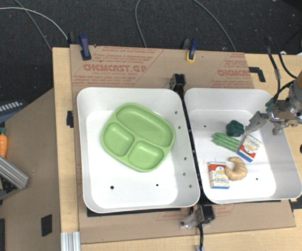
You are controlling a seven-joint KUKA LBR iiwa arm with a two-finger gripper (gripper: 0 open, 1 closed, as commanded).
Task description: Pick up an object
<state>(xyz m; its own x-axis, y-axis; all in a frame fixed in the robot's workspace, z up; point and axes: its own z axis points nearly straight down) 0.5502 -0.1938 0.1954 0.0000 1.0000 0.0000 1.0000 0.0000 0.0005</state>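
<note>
- Pincer [266, 122]: two grey fingers spread wide apart, nothing between them, poised over the right bin [292, 182] at its 2 o'clock region; the arm enters from 3 o'clock.
- Candidate objects, all in the right bin: a dark green lump [235, 127] at about 12 o'clock of the cluster; a light green bundle of pods [226, 141] just below it, lying on a slant; a small white-and-red packet [250, 146] at 3 o'clock of the cluster, nearest the spread fingers; a tan croissant [236, 169] resting partly on a red-and-white carton [218, 175] at 6 o'clock.
- Advice for the step in hand: the packet looks the closest target, yet it lies flat and may slip; the dark green lump stands prouder and is judged an easier grasp. Centre the fingers over one object alone, align them across its narrow side, and descend clear of neighbours and the bin wall.
- Left bin [88, 192]: holds a light green divided plate [138, 137] with three compartments, set at a tilt near the bin's centre; its compartments hold nothing.
</note>
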